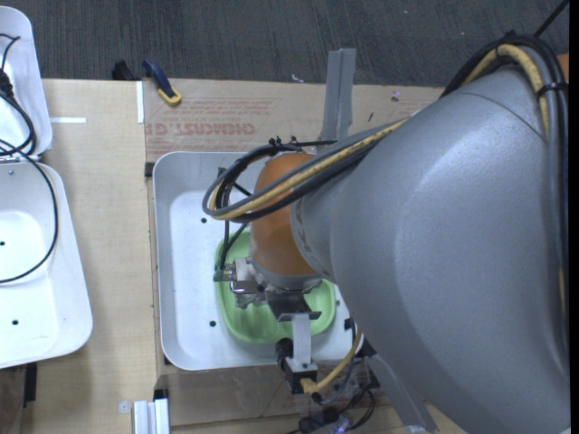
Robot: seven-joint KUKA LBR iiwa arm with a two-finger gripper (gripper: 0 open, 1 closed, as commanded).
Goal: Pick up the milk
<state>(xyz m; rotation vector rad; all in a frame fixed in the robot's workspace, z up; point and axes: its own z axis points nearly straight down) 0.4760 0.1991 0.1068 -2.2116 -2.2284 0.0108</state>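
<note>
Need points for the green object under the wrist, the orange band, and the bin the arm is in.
green object (237, 322): camera view, its lower left edge beside the wrist.
orange band (276, 229): camera view, middle of its left face.
right bin (181, 269): camera view, bare floor at its left side.

Even, fairly bright light is falling from overhead across the whole frame, and no single lamp is showing itself. The white bin (176, 269) at the centre is glowing pale and nearly washing out along its left wall, and the second bin (36, 278) at the left edge is reading just as bright. A broad, soft highlight is spreading over the grey arm (452, 242) on the right, without hard glare. The arm is casting only a faint shadow on the bin floor beneath the orange band (276, 220). The dark floor along the top is looking grainy. Detail is softening slightly everywhere, and the nearest arm surface is looking a little blurred.
</note>
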